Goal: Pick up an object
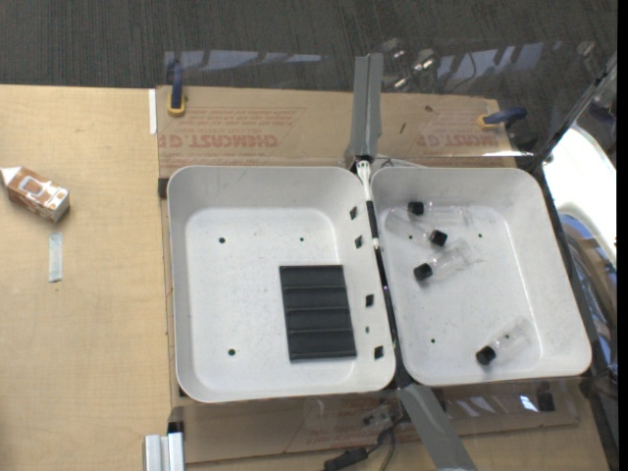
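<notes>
A black ribbed rectangular block [317,312] lies flat in the left bin [196,263], a little right of its middle. The right bin [530,263] holds several small clear vials with black caps. One vial [416,207] is near the back left, another vial [438,237] lies just below it, and a third vial [423,272] sits close by. A further vial [488,353] lies apart near the front right corner.
The bins meet at a hinged seam [375,263]. Brown cardboard [265,130] lies behind them, held by clamps [177,101]. On the wooden bench to the left sit a small orange-and-white box [37,194] and a pale strip [55,259].
</notes>
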